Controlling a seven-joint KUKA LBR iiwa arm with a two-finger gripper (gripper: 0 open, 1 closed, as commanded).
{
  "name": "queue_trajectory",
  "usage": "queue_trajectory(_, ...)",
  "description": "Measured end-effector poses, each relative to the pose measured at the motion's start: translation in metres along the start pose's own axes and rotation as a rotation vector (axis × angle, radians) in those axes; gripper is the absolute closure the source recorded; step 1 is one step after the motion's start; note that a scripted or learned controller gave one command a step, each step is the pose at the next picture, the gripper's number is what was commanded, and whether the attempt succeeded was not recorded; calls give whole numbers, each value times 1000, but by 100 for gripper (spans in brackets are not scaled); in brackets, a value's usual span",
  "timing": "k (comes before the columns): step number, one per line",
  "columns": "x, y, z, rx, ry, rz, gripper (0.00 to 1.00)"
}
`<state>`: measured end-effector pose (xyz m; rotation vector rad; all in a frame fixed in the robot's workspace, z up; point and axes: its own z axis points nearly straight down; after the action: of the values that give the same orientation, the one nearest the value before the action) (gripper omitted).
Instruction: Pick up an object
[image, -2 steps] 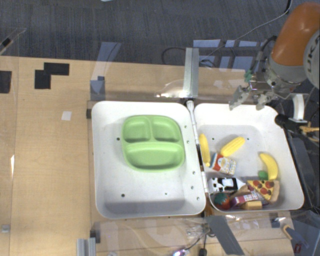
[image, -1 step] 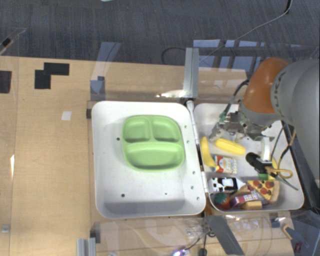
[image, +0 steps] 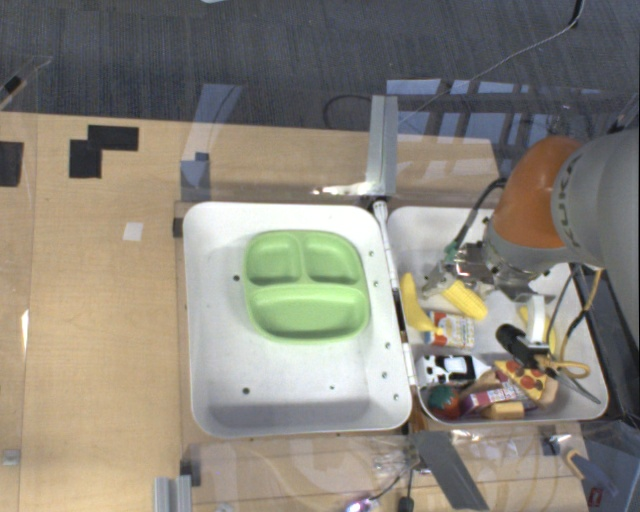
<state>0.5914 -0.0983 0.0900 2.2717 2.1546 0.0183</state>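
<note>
My gripper (image: 451, 269) hangs low over the upper middle of the right bin (image: 430, 225), on the grey arm with the orange band (image: 530, 200). A yellow corn cob (image: 467, 298) lies just below and right of the gripper, close to it or touching it. I cannot make out anything held. Along the bin's left wall lies a yellow banana-like piece (image: 409, 300). A small printed carton (image: 452, 328) is beside it. At the near end sit a black-and-white item (image: 447, 368), a pizza-slice toy (image: 524, 380), a brown bar (image: 497, 403) and a red-and-green piece (image: 446, 403).
The left bin (image: 220, 380) holds a green divided plate (image: 305, 283) in its far half. A metal post (image: 382, 150) stands behind the wall shared by the two bins. The arm covers the right bin's far right corner.
</note>
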Motion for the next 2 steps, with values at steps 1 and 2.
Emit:
queue_trajectory(1,3,2,-11,-4,3,-1,100)
queue_trajectory(2,43,-8,-156,12,-2,81,100)
